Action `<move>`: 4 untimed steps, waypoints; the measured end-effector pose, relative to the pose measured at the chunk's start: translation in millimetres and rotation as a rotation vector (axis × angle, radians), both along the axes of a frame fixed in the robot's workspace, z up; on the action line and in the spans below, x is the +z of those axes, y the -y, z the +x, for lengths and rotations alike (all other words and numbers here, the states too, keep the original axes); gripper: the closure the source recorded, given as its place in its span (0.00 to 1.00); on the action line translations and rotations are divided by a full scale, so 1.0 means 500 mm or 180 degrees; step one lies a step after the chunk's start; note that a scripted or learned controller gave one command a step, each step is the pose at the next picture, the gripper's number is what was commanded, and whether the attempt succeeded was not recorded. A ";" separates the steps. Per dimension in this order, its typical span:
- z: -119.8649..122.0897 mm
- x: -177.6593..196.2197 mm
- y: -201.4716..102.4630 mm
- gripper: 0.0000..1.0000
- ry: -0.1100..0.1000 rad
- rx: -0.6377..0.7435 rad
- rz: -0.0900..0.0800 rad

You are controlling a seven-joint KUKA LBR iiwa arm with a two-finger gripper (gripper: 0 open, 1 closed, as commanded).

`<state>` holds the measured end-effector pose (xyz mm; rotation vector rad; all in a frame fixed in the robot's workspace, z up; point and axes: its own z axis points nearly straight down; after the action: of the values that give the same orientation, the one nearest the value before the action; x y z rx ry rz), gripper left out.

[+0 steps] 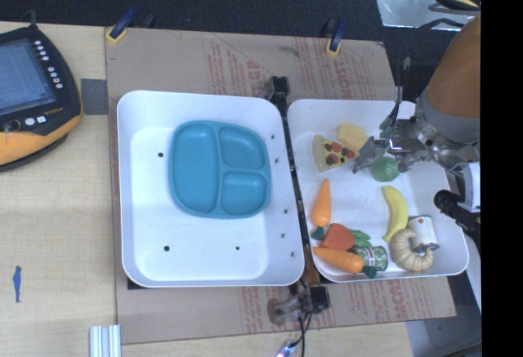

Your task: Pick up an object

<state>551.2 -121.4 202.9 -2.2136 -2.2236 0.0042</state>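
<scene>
Green ball under end effector, mid-bin.

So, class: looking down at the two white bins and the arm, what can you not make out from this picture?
- Green object: the gripper covers its top in the camera view, so its kind is unclear, as is whether it is gripped.
- Small can: label too small to read.
- Arm: cut off by the right edge.
- Pendant: cut off by the left edge, screen text too small.
</scene>
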 end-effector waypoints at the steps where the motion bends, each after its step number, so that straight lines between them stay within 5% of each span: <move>1: -0.152 -0.224 0.039 0.00 -0.0003 0.0002 0.0000; 3: 0.194 -0.222 -0.034 0.00 0.0008 -0.0004 0.0000; 4: 0.197 -0.196 -0.034 1.00 0.0013 0.0012 -0.0001</move>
<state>649.8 -104.7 104.7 -2.2118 -2.2300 0.0000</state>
